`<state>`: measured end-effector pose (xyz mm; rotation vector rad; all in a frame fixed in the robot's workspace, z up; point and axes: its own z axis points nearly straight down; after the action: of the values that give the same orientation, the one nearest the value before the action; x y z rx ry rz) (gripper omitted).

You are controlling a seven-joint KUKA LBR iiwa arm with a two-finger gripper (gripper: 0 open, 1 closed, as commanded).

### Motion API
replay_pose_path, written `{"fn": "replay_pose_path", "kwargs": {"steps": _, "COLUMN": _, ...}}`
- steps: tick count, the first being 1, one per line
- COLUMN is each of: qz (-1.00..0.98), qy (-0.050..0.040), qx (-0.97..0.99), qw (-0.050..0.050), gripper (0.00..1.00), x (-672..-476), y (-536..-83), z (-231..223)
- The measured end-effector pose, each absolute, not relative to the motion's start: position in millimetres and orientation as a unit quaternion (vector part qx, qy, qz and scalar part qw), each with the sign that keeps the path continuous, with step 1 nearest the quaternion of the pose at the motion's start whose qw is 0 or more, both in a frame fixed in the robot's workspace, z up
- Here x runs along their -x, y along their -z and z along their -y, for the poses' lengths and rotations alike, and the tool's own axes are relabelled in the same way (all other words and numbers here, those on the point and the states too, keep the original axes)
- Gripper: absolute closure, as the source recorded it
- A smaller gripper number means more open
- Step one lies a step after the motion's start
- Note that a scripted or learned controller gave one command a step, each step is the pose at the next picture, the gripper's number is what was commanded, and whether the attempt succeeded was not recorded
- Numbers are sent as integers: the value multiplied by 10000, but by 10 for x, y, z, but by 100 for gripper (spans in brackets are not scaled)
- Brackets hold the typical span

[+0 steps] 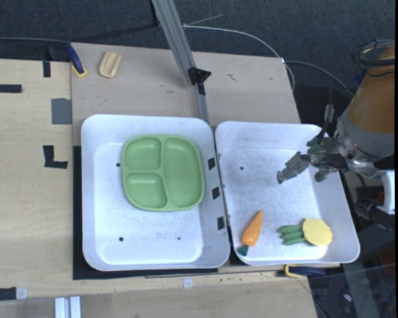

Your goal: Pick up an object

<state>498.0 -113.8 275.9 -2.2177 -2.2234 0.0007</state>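
The desk [152, 91] spreads pale and wooden under two white bins set side by side. The left bin [99, 237] carries a green divided plate [163, 172], lying flat toward the bin's far half, three compartments facing up. The right bin [265, 144] holds the small stuff, all down along its near edge. And there's the arm [375, 111], grey with its orange band, coming in over the right bin's right edge! The tool [293, 167] hangs over the middle of the right bin, nothing between its fingers; whether it is spread or clenched I cannot tell from this slant. Now the candidates: a yellow flower-shaped toy [317, 231] sits by the near right corner of the right bin, touching a green pea pod [291, 234] just to its left. An orange carrot [253, 228] lies tilted near the bin's near left corner, apart from the pod. All three sit well apart from the tool. Up at the desk's far left, a small tan block [109, 64] rests beside a blue and yellow clip [75, 60].
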Motion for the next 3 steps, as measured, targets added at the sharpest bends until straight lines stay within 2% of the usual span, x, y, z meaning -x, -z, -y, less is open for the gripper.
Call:
{"fn": "replay_pose_path", "kwargs": {"steps": 1, "qz": 7080, "qy": -2, "qx": 7063, "qw": 5, "gripper": 0, "x": -4980, "y": -2759, "z": 1140}}
{"fn": "replay_pose_path", "kwargs": {"steps": 2, "qz": 7072, "qy": -27, "qx": 7070, "qw": 33, "gripper": 0, "x": -4954, "y": -2128, "z": 1178}}
{"fn": "replay_pose_path", "kwargs": {"steps": 3, "qz": 7073, "qy": -23, "qx": 7069, "qw": 29, "gripper": 0, "x": -4917, "y": -1690, "z": 1161}}
